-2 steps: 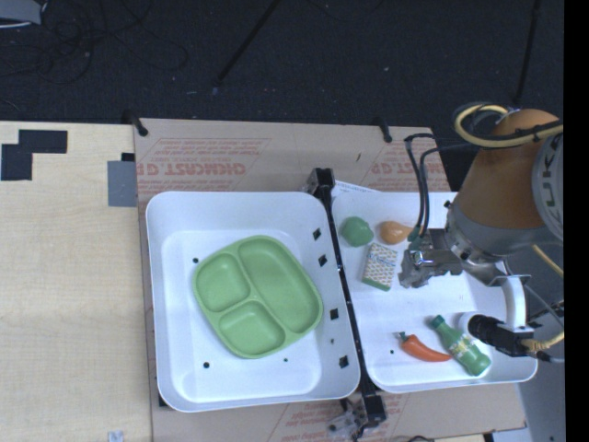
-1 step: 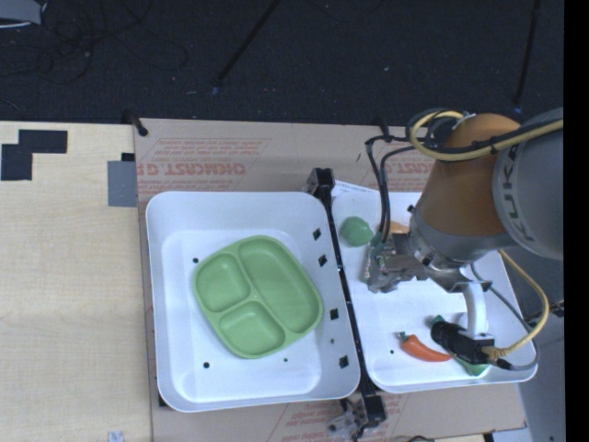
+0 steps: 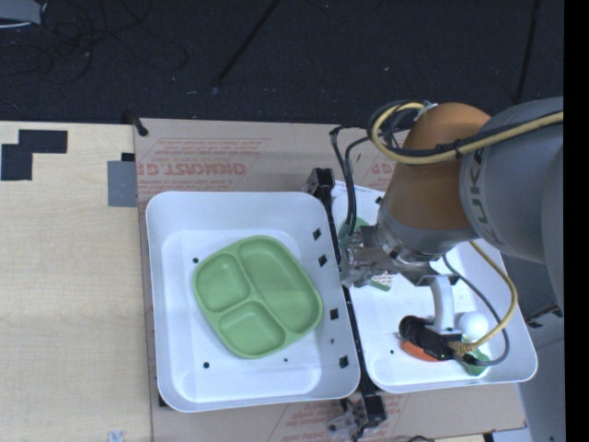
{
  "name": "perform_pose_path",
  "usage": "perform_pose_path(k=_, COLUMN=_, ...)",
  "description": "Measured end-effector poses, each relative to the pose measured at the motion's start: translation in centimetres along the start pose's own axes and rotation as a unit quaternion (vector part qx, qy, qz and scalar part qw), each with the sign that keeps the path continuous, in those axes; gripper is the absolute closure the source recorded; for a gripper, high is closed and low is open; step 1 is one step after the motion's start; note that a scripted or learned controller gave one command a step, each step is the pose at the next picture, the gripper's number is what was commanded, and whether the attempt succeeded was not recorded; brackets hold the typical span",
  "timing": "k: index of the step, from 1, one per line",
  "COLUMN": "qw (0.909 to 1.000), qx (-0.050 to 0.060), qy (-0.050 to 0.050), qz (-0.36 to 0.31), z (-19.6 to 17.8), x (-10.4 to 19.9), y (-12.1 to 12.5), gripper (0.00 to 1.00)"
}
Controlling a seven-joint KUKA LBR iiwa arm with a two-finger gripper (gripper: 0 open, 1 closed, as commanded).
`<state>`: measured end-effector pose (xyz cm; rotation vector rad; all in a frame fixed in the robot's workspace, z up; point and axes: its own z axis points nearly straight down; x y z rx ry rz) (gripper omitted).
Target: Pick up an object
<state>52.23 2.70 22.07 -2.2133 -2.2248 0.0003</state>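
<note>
divided plate (image 3: 257, 296): green plastic — matt
bins (image 3: 241, 389): white plastic, smooth
bench (image 3: 64, 293): pale wood-grain — matt
sheet under bins (image 3: 221, 159): cardboard

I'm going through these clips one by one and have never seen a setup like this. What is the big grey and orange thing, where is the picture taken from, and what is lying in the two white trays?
The big grey and orange shape is a robot arm, reaching in from the right of the picture. A single fixed camera looks down on the bench at a slant.

At the arm's end is a two-finger gripper. It is over the right bin, close to the wall beside the left bin. The wrist hides it from above, so I cannot tell whether it holds anything.

The left bin holds a green divided plate. In the right bin, toward the picture's lower right, lie a white ball, an orange thing and a small green thing.
</note>
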Motion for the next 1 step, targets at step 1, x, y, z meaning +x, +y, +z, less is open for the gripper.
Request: perform_pose_path(k=1, qw=1.0, qx=0.0, qy=0.0, qz=0.0, z=-1.1, x=5.09, y=0.49, gripper=1.0)
